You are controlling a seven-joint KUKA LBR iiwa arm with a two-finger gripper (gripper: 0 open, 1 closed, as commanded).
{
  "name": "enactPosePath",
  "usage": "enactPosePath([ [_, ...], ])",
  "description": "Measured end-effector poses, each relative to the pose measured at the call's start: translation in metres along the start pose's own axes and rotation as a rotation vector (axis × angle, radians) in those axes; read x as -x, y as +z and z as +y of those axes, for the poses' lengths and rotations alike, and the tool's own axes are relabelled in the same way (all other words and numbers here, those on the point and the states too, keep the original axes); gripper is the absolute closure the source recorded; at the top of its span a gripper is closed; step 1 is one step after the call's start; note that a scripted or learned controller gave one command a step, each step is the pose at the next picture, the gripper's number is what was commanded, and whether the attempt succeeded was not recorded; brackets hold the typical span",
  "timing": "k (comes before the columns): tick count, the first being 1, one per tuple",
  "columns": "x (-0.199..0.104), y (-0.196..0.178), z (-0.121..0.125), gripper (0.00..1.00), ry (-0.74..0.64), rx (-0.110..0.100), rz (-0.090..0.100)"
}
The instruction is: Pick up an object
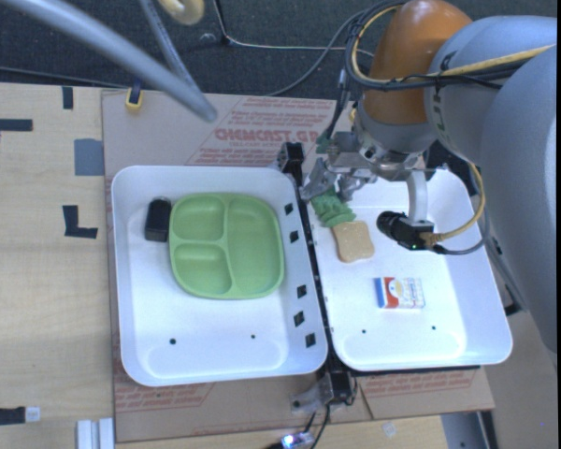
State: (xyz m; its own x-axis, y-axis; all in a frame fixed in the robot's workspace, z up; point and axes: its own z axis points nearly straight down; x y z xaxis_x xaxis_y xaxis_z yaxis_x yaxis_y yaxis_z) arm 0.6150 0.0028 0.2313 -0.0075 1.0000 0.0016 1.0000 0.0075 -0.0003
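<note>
- Nearest me sits the small red, white and blue box (397,294), flat in the right bin (467,340), untouched and well apart from the arm's work.
- The gripper (329,193) hangs low at the right bin's far left corner, right over a green object (334,210); whether it's spread or pinching I can't tell.
- Risk, as I judge it: so tight to the bin wall and divider, it could scrape or snag.
- The tan sponge-like piece (353,242) touches the green one and might get dragged.
- The green divided plate (227,246) and black block (157,220) lie in the left bin (131,279), out of harm.
</note>
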Motion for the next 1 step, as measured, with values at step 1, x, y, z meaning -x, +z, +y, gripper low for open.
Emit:
enactPosePath([
  [1,-0.0475,0.0037,0.025,1.0,0.001,0.0,-0.001],
])
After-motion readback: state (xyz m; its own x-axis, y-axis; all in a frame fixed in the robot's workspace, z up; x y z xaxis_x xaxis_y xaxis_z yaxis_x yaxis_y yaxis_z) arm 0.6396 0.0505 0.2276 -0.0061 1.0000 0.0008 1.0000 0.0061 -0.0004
